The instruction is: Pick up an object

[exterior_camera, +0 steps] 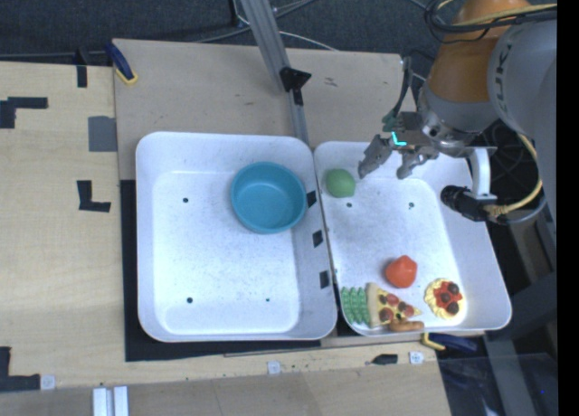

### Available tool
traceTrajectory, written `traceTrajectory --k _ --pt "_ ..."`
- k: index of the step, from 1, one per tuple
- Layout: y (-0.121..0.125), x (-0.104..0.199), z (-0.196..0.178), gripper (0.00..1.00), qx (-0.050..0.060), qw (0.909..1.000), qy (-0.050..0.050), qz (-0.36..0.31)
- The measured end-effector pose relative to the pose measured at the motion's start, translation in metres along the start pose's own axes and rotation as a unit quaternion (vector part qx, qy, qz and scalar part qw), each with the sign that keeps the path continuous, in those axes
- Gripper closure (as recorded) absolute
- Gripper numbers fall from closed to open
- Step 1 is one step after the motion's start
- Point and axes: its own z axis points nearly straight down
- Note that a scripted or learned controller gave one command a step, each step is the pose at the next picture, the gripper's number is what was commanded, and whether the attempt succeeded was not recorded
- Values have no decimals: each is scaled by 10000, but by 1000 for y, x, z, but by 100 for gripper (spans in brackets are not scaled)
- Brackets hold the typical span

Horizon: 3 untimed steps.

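One green ball (pixel 340 183) beside open claw (pixel 393 165)

Two white bins (pixel 145 224) side by side on wooden bench (pixel 54 224)

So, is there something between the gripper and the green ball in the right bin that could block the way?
Nothing visible does. The gripper hangs with fingers spread over the far end of the right bin, and the green ball lies just to its left on bare bin floor. The red ball lies much nearer the camera.
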Motion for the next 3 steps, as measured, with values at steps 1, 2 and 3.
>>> traceTrajectory --k 1,2,3 --pt "0 0 0 0 1 10000 0 0" --pt "-1 -2 63 0 28 10000 2 1" --pt "-2 1 126 0 28 10000 2 -1"
